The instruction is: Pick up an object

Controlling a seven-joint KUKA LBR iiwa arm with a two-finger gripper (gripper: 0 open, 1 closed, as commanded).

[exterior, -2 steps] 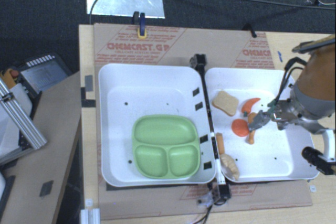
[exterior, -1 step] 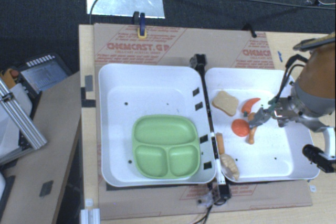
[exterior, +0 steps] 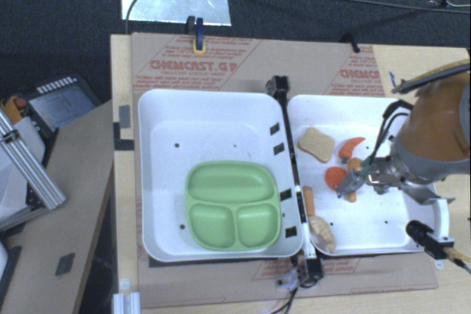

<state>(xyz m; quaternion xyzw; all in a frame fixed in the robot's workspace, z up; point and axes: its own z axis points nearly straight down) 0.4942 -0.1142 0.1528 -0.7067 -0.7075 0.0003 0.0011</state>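
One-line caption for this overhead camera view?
Gripper low among toy foods in the right bin; green divided tray sits in the left bin.

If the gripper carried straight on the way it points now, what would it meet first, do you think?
Probably the small orange piece right under the gripper, beside the flat red-orange round piece on the right white bin floor; depth is hard to judge.

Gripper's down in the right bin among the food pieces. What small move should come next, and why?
Probably a short, slow lift straight up to test the grasp. The gripper sits low in the right bin, on a cluster of orange pieces, and this angle does not reveal whether anything is caught. The bread slice lies apart, so it should stay undisturbed.
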